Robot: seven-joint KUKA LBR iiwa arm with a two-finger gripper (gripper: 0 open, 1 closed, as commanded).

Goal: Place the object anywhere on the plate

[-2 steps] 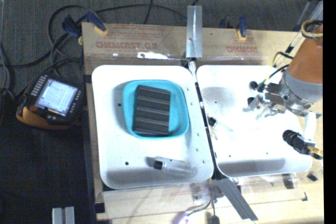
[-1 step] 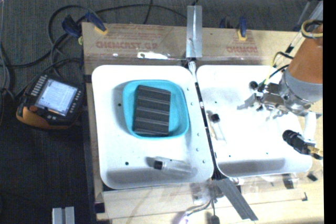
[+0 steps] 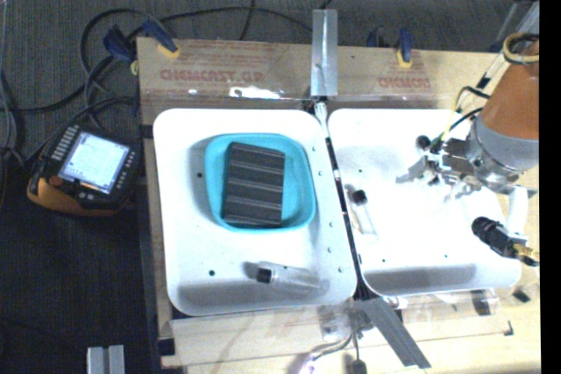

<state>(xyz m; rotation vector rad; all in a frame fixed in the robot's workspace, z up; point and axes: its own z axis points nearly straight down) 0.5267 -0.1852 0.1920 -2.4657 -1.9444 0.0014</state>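
Blue plate holds the dark block on its middle, so your job looks done; the gripper, open or shut you cannot tell, hangs well right of the plate and need only lift away.

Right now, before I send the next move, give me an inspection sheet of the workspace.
Surface: two white bins, left bin and right bin, side by side.
Job's things: dark ridged block lying on the blue plate in the left bin.
Clutter: clear syringe-like items, one below the plate, one in the right bin.
Gripper: gripper over the right bin, apart from the block.
Cables: black cables on the floor, left.
Surroundings: lit pendant left of the bench.
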